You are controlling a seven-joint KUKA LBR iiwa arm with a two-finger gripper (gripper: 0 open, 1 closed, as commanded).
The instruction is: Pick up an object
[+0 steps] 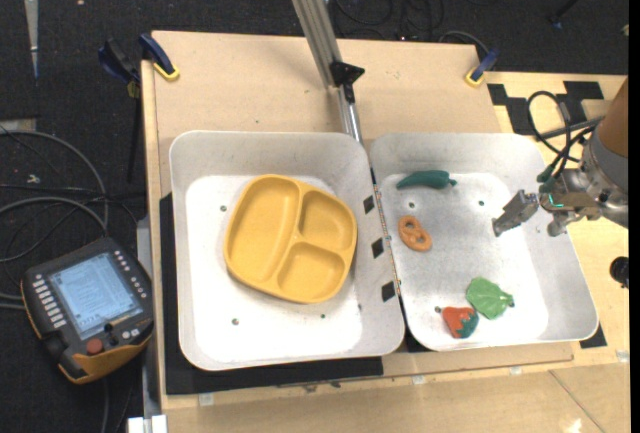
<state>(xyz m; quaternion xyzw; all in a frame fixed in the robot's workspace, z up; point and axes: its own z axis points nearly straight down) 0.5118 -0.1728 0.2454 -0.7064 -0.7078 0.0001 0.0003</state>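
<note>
Four small things lie loose in the right bin (560, 321), any of which could be the one to pick up: a dark green pepper-shaped piece (426, 180) near the far wall, an orange pretzel-like piece (415, 233) just inside the left wall, a light green leafy lump (489, 298) toward the near side, and a red-and-orange bit (459, 321) touching the lump's lower left edge. None of them sits between the fingers. The gripper (532, 215) hangs over the bin's right half, well apart from all four items, its two fingers spread, one grey finger (515, 212) reaching left toward the bin's middle, with nothing between them. Behind it the grey wrist runs off the right side, with black cables looped above it. The left bin (200, 321) holds a yellow divided plate (290, 238) with three compartments, set slightly askew near the middle. Both bins rest on a pale wooden bench (250, 81) with blue and yellow clamps at its far corners, and a slanted metal pole (310, 11) comes down to the seam between the bins. A teach pendant (88, 306) with a lit screen lies on the dark floor at the left; its screen text is too small to read, and I can make out no labels or brand marks anywhere.
</note>
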